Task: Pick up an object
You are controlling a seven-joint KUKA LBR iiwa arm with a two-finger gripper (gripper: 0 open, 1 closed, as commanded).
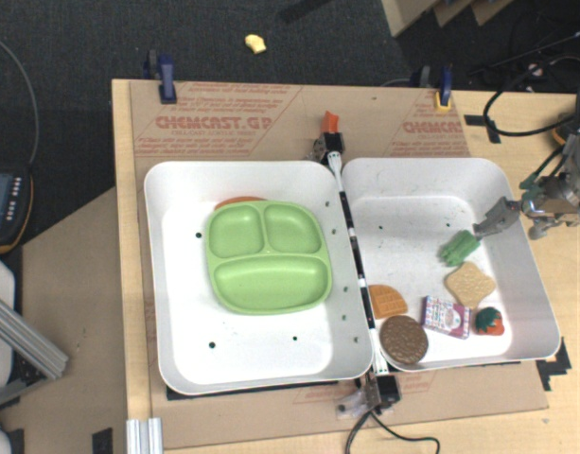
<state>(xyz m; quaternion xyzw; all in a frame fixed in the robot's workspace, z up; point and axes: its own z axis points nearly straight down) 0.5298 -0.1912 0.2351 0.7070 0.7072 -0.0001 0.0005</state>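
My gripper (495,220) reaches in over the right rim of the right bin (413,183) and hangs just above and to the right of a green toy (458,247). Nothing can be seen held in it. Below the green toy lies a tan slice of bread (470,285). Along the bin's front lie an orange waffle piece (388,301), a round brown cookie (404,339), a small pink and purple box (446,317) and a red strawberry (491,321).
The left bin (176,282) holds a green divided plate (267,256) with something orange peeking out from under its far edge (240,200). Clamps and cables sit around the bench edges. The back half of the right bin is bare.
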